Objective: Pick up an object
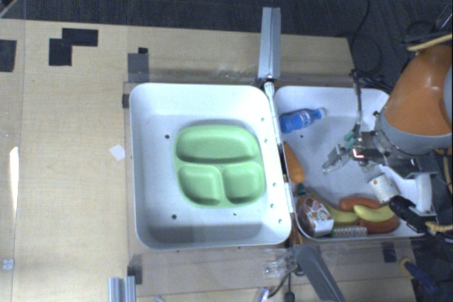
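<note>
While the arm reaches in from the right of the camera view, its gripper hangs over the middle of the right bin, above bare white floor. The two thin fingers stand apart, spread toward the lower left, and nothing sits between them; the pincer is released and carries no object.

Left bin: it holds one green divided tray with three compartments, lying flat near the centre.

Right bin, contents noted in order:
- A blue bottle with a white cap lies on its side at the upper left, near the dividing wall, apart from the gripper.
- An orange item lies along the left wall, below the bottle; its kind cannot be told.
- A small printed packet rests in the lower left corner.
- A yellow banana-shaped piece and a red elongated piece lie together along the lower wall, touching one another.
- A white cylindrical item sits just above them, under the wrist; what it is cannot be told.

All objects rest on the bin floor, none lifted.
</note>
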Controlling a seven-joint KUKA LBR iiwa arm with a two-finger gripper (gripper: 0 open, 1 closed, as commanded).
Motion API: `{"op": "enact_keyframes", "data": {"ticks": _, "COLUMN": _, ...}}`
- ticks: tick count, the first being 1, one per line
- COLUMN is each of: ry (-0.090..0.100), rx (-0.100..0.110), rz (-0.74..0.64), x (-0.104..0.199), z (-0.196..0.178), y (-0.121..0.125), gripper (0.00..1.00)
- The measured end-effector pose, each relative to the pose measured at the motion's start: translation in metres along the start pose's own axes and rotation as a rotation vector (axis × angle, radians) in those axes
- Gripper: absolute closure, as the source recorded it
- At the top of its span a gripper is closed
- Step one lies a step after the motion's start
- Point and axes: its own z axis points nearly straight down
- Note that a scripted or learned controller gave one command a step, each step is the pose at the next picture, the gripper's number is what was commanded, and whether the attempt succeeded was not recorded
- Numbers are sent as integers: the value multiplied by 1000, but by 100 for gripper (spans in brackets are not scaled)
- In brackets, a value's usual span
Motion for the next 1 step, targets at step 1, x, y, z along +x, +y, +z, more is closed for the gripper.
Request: {"op": "enact_keyframes", "data": {"ticks": 1, "ry": -1, "rx": -5, "rz": 49, "x": -22, "z": -90, "y": -16, "gripper": 0}}
